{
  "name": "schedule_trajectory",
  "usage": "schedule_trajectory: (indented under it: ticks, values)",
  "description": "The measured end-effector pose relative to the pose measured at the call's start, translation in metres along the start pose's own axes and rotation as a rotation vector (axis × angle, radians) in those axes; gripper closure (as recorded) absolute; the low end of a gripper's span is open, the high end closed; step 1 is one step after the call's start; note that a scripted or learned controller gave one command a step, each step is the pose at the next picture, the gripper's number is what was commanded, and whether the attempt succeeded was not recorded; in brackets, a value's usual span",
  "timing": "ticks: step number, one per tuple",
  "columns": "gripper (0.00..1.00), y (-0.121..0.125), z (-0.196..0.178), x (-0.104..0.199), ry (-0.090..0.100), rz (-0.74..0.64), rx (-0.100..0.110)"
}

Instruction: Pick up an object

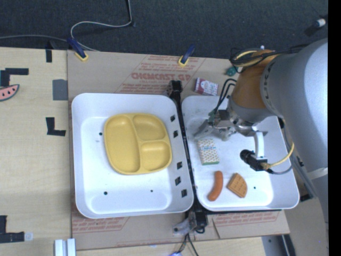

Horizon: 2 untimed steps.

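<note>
Your gripper (pixel 206 128) hangs over the upper left part of the right bin (pixel 277 196), pointing toward the divider between the two bins, and from this slanted view you cannot tell how it is set, so treat it as holding nothing: no object shows in its grasp. The closest candidate is the small patterned packet (pixel 209 150), lying flat on the bin floor just below the gripper tip and apart from it. To pick it well, bring the tool directly over the middle of the packet, line the closing direction across its narrow side, and come straight down; a flat, thin thing like this probably gives little to bite on, so a shallow descent would likely slip off the top. Farther below the tool, and near each other without touching, lie the sausage (pixel 215 186) and, to its right, the orange cracker (pixel 237 185); the sausage looks the easier shape to pinch across its width if the packet fails. Mind the divider wall close on the tool's left, which leaves little room on that side. The left bin (pixel 85 143), well away from the tool, holds a yellow divided plate (pixel 138 143) whose compartments look bare. Outside the bins, above the tool on the cardboard, sits a small red box (pixel 205 87).
</note>
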State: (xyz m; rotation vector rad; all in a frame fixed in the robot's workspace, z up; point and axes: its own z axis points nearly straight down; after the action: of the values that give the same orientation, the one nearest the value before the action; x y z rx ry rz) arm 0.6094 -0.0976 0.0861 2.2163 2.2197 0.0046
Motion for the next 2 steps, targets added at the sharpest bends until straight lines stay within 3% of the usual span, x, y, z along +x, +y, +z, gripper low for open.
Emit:
schedule_trajectory:
  ticks: [1, 2]
  values:
    - [1.00, -0.0002, -0.0095, -0.0002, 0.000, 0.000, 0.001]
    - [0.00, -0.0003, -0.0094, -0.0001, 0.000, 0.000, 0.001]
